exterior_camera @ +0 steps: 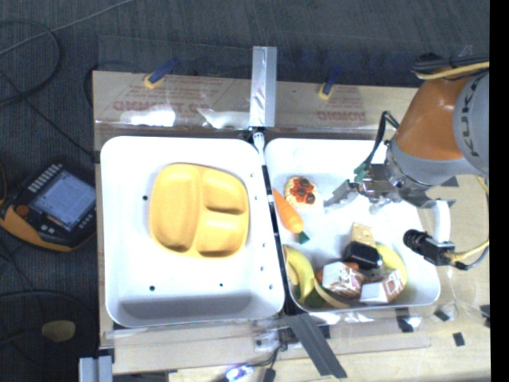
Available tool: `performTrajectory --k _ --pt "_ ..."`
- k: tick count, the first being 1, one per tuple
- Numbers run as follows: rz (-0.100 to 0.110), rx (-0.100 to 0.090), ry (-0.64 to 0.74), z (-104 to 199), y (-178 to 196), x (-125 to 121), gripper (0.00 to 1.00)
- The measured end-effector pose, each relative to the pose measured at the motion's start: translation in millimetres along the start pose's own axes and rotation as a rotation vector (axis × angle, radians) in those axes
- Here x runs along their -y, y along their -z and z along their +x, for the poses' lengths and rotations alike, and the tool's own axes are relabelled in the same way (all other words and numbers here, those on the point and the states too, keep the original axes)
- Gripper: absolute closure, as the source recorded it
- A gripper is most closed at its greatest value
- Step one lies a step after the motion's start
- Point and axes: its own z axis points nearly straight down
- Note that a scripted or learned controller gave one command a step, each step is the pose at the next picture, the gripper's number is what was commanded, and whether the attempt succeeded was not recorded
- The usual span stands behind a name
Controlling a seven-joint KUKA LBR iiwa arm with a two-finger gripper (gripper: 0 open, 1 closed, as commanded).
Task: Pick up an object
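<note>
My gripper (pixel 358 200) hangs over the upper middle of the right bin (pixel 334 153), with its fingers spread and nothing between them. Left of it lies a small pizza-slice toy (pixel 301 189), and an orange carrot (pixel 288 212) rests by the bin's left wall. Below the gripper is a pile: a tan block (pixel 362 233), a black object (pixel 362 254), a printed box (pixel 342 277), a second small box (pixel 386 286) and yellow bananas (pixel 298 273) at the bin's front.
The left bin (pixel 127 293) holds a yellow divided plate (pixel 199 209). The divider (pixel 270 213) between the bins runs down the middle. A black part of the arm (pixel 425 245) sticks out over the right bin's right side.
</note>
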Motion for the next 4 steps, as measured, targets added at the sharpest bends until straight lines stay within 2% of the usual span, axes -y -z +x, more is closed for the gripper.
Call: performTrajectory --k 1,2,3,4 --pt "-0.017 0.009 0.171 -56 -96 28 0.0" --pt "-0.017 0.004 0.028 -53 -95 60 0.0" --pt "-0.015 -0.002 0.002 -57 -96 59 0.0" --pt "-0.015 0.007 0.132 -24 -97 18 0.0"
